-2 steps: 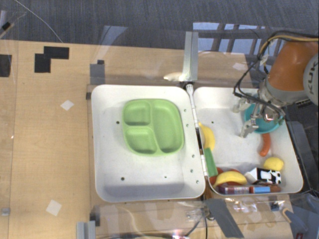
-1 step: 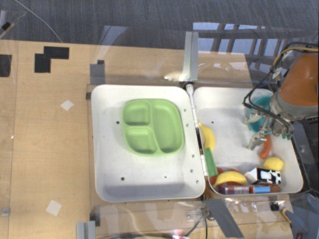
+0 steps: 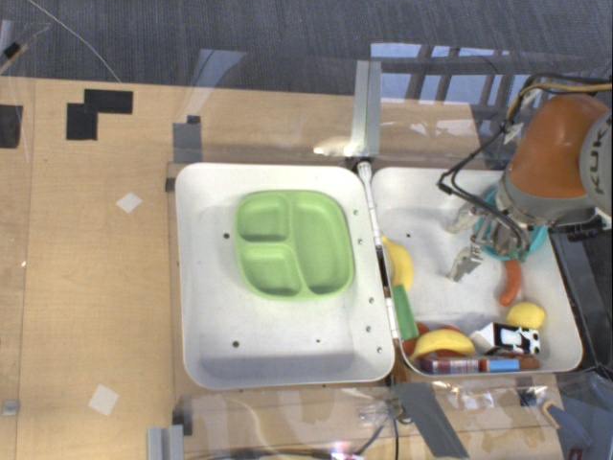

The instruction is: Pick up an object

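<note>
Here the grey arm with its orange band (image 3: 556,147) reaches in from the right and hangs over the right-hand shallow white bin (image 3: 421,195). Its two-finger gripper (image 3: 466,257) points down over the bare middle of that bin, the metal fingers (image 3: 463,265) standing a little apart, as far as the slanted view lets one judge, with nothing between them. Just right of the gripper lies a small orange-red sausage-shaped toy (image 3: 512,281), and nearer than that a round yellow lemon-like toy (image 3: 526,314). Along the near wall sit a yellow banana-shaped toy (image 3: 442,341), a black-and-white patterned block (image 3: 517,338) and a red marker-like stick (image 3: 474,363). Against the left wall rest another yellow curved toy (image 3: 399,264) and a green stick (image 3: 403,314). The left-hand white bin (image 3: 206,353) holds a light green divided plastic plate (image 3: 292,244).
</note>
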{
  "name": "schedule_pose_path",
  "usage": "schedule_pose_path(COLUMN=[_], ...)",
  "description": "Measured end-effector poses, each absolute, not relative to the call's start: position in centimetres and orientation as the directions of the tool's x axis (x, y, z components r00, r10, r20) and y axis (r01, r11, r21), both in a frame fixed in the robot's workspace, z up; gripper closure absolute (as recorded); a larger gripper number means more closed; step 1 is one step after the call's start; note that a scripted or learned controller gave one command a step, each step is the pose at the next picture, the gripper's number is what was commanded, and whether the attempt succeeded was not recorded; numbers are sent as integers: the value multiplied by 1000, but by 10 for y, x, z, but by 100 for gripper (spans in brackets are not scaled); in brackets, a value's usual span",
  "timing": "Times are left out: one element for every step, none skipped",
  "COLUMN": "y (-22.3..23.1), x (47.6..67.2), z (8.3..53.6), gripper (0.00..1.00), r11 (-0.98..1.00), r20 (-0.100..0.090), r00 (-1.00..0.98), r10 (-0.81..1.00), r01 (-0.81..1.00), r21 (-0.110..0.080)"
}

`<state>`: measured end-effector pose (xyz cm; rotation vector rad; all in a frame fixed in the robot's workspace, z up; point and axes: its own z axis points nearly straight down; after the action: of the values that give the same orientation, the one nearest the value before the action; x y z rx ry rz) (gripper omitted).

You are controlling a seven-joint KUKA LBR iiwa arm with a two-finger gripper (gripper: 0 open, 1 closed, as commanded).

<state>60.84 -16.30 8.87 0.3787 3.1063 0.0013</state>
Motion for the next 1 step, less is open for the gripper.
schedule_pose_path(y=[-162], x=[577], z=[89], gripper=[0], r11=[916], r20=[-14], r00=[-916], r10=[400], r01=[400], r21=[4])
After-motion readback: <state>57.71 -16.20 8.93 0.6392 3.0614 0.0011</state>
